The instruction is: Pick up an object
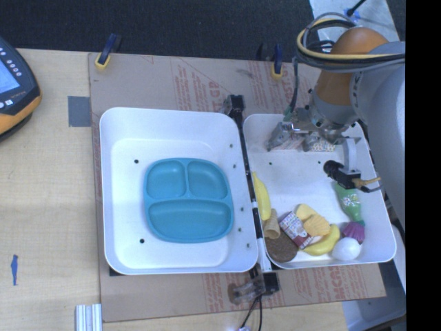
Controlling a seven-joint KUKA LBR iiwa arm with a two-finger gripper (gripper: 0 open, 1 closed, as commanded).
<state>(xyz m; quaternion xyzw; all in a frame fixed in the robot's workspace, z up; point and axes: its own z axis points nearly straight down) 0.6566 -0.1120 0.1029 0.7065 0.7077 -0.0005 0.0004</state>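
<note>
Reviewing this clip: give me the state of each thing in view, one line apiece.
Gripper: low over the far end of the right white bin, nothing visibly held.
Blue three-compartment plastic plate: flat in the left white bin, nothing on it.
Yellow toy banana: lying along the right bin's left wall.
White ball: resting in the right bin's near corner.

Two white bins [172,119] sit on brown cardboard [172,81] printed with faint red lettering; the bench [41,205] is pale wood-tone. Left bin: a light blue divided plate [187,200]. Right bin [296,178]: yellow banana [261,195], second yellow banana [324,243], brown round cookie [281,249], white ball [346,249], green packet [350,202], red-and-white wrapper [293,227]. Arm [358,67] grey with orange band [348,47]. Yellow-handled clamp [105,52] at the cardboard's far edge. Grey tape patch [79,110] on the bench.
</note>
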